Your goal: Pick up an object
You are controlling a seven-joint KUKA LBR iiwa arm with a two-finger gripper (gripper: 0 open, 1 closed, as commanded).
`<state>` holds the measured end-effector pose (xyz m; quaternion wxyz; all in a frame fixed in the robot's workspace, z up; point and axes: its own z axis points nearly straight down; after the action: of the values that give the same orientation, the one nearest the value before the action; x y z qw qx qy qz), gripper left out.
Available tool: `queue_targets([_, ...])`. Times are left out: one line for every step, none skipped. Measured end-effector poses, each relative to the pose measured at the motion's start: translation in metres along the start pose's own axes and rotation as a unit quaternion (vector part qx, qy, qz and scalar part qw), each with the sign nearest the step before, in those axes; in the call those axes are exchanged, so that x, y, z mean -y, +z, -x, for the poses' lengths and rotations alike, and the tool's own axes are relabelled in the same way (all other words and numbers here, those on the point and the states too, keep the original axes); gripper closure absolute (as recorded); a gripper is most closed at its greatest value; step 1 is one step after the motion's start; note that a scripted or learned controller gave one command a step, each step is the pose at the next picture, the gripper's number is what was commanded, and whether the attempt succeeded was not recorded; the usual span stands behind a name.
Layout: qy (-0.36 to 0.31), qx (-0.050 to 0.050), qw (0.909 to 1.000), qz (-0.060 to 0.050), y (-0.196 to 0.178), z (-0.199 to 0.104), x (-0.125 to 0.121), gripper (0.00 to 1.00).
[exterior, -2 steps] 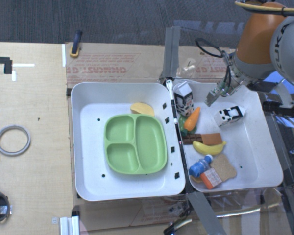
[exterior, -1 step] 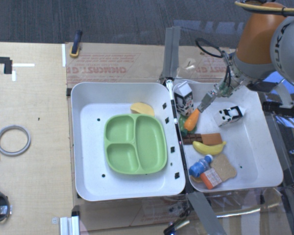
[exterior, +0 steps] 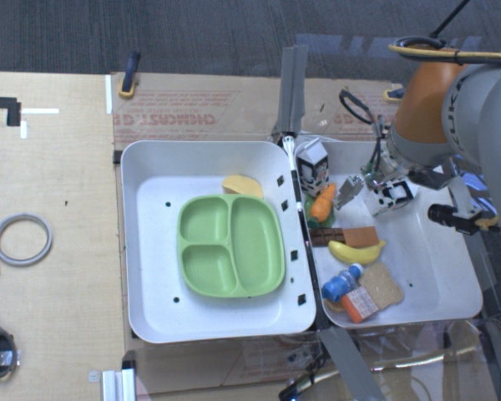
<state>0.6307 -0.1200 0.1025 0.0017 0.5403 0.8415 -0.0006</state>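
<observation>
Near-edge bottle [exterior: 341, 285] and sponge [exterior: 378, 284] crowd right bin [exterior: 438, 266]; jaws' state unreadable above carrot [exterior: 322, 202], so descend centred, clear of carton [exterior: 314, 163].

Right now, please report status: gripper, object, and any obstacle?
Gripper low in right bin, nothing seen held. Nearest object: carrot, beside milk carton. Banana and blue bottle crowded nearby.
</observation>
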Motion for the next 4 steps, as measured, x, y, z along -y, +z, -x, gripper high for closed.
queue_targets([0.213, 0.0, 0.977, -0.001, 0.007, 0.033, -0.016, 0.0])
queue_targets([0.427, -0.001, 0.9042, -0.002, 0.01, 0.036, -0.015, 0.0])
queue_targets([0.581, 0.0, 0.8137, -0.002, -0.001, 0.004, -0.029, 0.0])
queue_targets([0.782, 0.0, 0.6232, -0.004, 0.011, -0.001, -0.006, 0.0])
